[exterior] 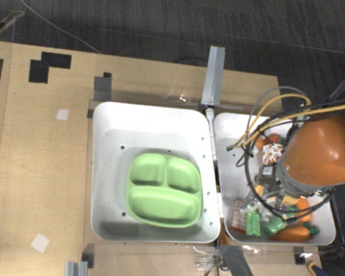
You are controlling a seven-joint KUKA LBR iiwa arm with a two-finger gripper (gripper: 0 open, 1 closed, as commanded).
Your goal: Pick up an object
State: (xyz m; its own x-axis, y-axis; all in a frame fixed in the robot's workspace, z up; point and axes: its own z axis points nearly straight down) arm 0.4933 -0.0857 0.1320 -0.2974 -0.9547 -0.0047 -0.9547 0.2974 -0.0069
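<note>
Arm [322, 152] hangs over right bin [232, 133]; hand state can't be told. Probably best target: green block [253, 223], clear of cables [262, 120].

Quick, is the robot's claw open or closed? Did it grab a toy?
Gripper: cannot be told; it sits low among the toys in the right bin.

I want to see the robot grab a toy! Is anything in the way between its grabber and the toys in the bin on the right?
The arm hangs right over the right bin, above the toys piled at its near end. Nothing visible stands between them, but the arm's orange band and looping cables hide the gripper, so the gap itself cannot be seen.
</note>
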